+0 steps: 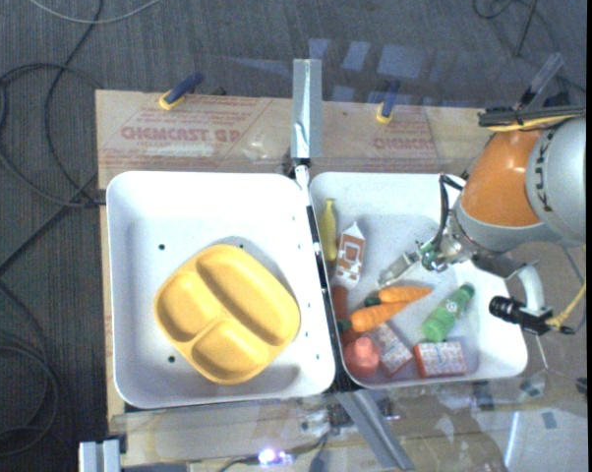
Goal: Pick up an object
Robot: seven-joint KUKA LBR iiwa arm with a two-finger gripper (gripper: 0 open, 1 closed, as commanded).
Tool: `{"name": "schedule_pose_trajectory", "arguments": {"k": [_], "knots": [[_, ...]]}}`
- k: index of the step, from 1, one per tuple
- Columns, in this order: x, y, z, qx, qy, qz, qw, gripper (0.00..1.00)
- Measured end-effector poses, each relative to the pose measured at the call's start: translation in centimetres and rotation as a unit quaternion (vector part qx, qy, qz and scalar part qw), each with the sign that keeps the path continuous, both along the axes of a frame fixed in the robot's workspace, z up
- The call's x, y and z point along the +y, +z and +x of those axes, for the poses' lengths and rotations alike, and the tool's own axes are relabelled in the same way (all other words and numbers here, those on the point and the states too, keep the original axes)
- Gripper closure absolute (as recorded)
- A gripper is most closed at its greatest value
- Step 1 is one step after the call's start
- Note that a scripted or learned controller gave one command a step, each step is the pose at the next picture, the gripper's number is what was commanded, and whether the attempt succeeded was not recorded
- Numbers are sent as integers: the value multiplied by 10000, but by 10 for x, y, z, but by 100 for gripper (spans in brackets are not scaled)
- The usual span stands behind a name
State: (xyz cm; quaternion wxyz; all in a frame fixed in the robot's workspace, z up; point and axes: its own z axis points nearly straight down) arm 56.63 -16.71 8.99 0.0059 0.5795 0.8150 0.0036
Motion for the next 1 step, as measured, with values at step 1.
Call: {"name": "schedule_pose_trajectory", "arguments": {"k": [1], "knots": [[-34, -1, 75, 16, 811, -28, 9967, 0]]}}
